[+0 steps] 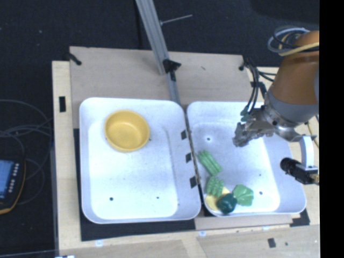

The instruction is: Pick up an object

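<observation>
Gripper (pixel 243 135): hovering over the right bin (pixel 269 117), near its back edge; grip state I cannot tell
Targets: green toys (pixel 209 163) crowding the front-left corner, apart from it
Yellow bowl (pixel 127 130): sitting in the left bin (pixel 97 176), back-left

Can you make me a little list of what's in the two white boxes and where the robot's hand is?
left bin: one yellow bowl, upright, near the far left corner
right bin: green toy pieces along the left wall; a dark green ball in the near pile
gripper: over the right bin's far part, apart from the toys
held: nothing seen
</observation>
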